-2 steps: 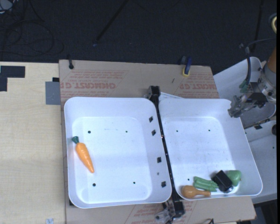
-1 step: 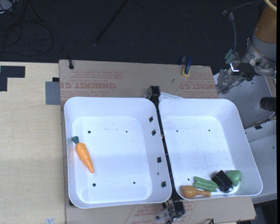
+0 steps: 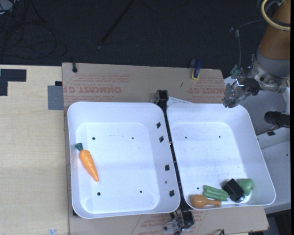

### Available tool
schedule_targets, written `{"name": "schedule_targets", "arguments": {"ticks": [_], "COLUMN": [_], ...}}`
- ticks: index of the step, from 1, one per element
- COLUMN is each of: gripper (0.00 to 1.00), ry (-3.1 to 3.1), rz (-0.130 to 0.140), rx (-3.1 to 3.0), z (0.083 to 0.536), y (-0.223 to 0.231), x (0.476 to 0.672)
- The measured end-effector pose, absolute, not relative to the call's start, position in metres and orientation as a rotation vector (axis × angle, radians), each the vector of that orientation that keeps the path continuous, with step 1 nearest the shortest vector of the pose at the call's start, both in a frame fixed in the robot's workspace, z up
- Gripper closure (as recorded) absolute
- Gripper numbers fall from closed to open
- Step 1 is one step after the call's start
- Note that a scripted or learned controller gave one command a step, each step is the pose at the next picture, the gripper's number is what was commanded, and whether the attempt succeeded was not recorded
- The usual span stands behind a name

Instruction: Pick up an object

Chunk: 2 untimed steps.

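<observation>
The gripper [image 3: 230,101] hangs above the right bin's [image 3: 213,131] far right corner, its grip state unreadable, while the nearest objects [image 3: 225,192] cluster at that bin's near right corner.

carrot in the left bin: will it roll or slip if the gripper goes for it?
The carrot looks like smooth, rigid plastic, so probably slippery. Its tapered round body would likely roll or pivot when nudged. It lies alone near the left bin wall, so nothing blocks it.

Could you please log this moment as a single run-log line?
gripper: above right bin's far right corner, holding nothing | orange toy carrot: left bin | green, black, tan toys: right bin near corner | pick: not begun
</observation>
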State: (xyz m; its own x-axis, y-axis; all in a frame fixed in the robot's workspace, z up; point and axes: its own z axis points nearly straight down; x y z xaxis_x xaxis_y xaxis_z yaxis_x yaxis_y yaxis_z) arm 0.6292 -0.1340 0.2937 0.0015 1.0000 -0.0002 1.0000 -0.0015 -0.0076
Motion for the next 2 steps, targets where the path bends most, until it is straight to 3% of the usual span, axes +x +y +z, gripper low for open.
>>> {"name": "schedule_targets", "arguments": {"ticks": [1, 2], "gripper": [1.0, 1.0], "ry": [-2.223, -2.22], "rz": [-0.001, 0.005], "rx": [-2.221, -2.22], "z": [0.35, 0.281], "y": [-0.122, -0.136], "x": [0.598, 0.637]}}
